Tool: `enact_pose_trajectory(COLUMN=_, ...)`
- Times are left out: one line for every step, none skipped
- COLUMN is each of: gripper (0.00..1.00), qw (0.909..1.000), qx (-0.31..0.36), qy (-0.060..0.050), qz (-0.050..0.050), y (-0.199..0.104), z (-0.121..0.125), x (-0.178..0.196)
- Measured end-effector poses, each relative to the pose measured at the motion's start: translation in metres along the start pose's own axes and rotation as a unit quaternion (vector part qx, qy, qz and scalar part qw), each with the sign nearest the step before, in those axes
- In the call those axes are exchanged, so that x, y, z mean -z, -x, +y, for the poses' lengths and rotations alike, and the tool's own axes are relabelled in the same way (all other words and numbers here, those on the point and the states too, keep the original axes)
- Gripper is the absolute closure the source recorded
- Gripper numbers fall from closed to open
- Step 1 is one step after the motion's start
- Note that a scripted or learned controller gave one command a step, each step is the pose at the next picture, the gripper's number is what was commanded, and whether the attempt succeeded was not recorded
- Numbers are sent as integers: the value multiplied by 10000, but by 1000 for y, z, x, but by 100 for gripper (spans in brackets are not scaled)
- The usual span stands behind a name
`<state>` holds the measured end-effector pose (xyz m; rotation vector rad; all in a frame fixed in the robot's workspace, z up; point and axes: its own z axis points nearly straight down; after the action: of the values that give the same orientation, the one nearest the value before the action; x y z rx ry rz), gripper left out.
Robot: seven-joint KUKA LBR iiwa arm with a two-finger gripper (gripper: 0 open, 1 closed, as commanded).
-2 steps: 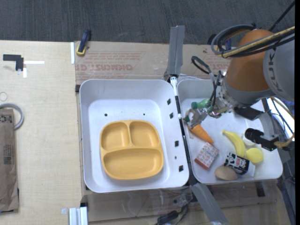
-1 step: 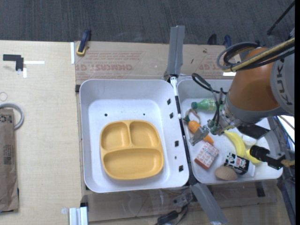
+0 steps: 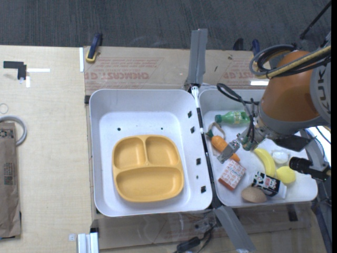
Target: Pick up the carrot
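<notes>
So the small orange carrot [image 3: 218, 142] is found in the right-hand shallow white bin [image 3: 305, 194], close to that bin's left wall, lying at a slant. The grey two-finger gripper [image 3: 228, 153] is parked right over the carrot's near end, reached in from the right under the arm's big orange band [image 3: 289, 96]. How wide the fingers are spread can't be made out, and whether anything is actually gripped can't be told either.

A green plastic bottle [image 3: 232, 118] is seen just beyond the carrot, on the far side. A red and white carton [image 3: 232, 175] sits just near of the gripper, with a yellow banana [image 3: 267, 161] off to the right. The left white bin [image 3: 100, 141] is occupied by a yellow three-compartment plate [image 3: 148, 167].
</notes>
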<state>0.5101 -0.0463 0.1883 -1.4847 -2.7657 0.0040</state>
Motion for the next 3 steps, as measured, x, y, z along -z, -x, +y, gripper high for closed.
enact_pose_trajectory(gripper=0, qw=9998, qx=174, qy=-1, qz=-1, y=61, z=22, x=0)
enact_pose_trajectory(gripper=0, qw=9962, qx=866, qy=10, qz=-1, y=67, z=-6, x=-100)
enact_pose_trajectory(gripper=0, qw=9803, qx=1973, qy=11, qz=-5, y=51, z=31, x=0)
